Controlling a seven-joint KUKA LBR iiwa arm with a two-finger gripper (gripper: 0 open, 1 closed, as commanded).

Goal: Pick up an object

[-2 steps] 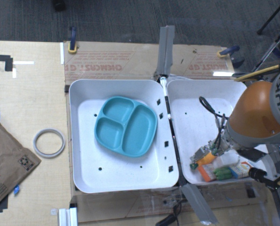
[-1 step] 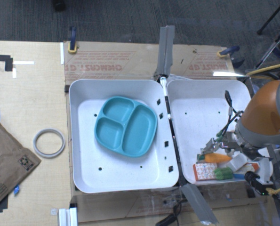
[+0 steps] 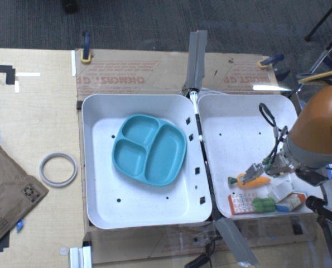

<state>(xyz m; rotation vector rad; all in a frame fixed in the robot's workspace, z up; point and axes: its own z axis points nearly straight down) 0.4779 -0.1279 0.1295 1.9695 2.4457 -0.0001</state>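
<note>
A: The arm [image 3: 316, 130] is seen reaching in over the right bin [image 3: 232, 121], its orange band up by the bin's right edge. The claw [image 3: 264, 169] is lowered near the bin's front edge, just above an orange carrot-shaped toy [image 3: 249, 179].

B: Is the toy gripped?

A: That cannot be told. The claw is seen touching or just over the toy's right end, but whether it is spread or closed cannot be made out from this slant.

B: And what else is laid in that bin?

A: A flat red-and-white packet [image 3: 241, 203] is set at the front edge, with a green piece [image 3: 263, 205] lying just beside it and a small white item [image 3: 281, 191] toward the front right corner.

B: The left bin?

A: In the left bin [image 3: 99, 166] a teal divided plate [image 3: 149, 149] is placed near the middle. On the tabletop [image 3: 32, 116], well apart from both bins, a roll of tape [image 3: 58, 168] is seen by the left side, next to a brown cardboard sheet [image 3: 6, 197].
</note>
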